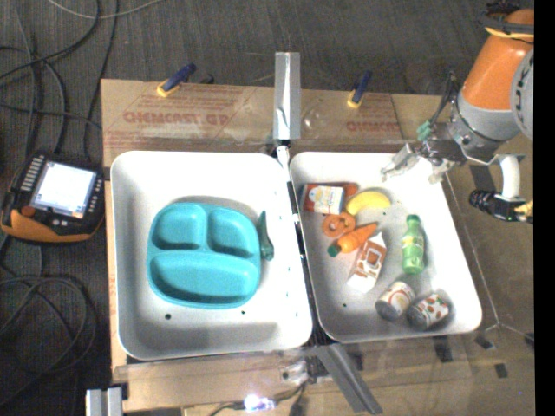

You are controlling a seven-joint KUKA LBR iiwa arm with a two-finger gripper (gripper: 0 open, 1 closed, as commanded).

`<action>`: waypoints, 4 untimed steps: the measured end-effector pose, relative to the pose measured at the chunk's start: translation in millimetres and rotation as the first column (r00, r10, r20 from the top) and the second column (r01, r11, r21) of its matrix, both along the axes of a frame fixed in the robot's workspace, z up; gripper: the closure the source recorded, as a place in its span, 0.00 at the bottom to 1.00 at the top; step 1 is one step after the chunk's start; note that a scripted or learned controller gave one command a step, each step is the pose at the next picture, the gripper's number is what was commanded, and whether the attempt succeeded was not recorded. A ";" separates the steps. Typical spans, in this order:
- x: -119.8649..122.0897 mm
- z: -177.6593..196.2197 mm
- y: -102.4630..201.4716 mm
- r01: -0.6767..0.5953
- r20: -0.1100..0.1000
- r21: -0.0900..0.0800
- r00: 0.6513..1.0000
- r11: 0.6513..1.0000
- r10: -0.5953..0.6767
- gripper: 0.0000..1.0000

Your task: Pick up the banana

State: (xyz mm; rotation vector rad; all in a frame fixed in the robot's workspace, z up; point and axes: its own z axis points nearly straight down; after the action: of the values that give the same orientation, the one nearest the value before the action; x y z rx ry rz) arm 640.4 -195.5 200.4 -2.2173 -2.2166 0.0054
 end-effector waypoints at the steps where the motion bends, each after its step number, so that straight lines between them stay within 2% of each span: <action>1: 18.4 -109.0 10.5 -0.058 0.001 -0.005 0.998 0.998 0.058 0.00; 2: 17.5 -103.2 11.3 -0.057 -0.004 -0.008 0.998 0.998 0.057 1.00; 3: 31.1 -111.6 -8.9 -0.041 0.013 -0.007 0.999 0.999 0.041 1.00; 4: 31.4 -111.2 -2.9 -0.045 0.007 0.004 0.999 0.999 0.045 0.00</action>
State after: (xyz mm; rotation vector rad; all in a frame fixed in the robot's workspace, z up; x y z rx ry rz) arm 671.8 -198.3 89.2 -2.1681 -2.2673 -0.0074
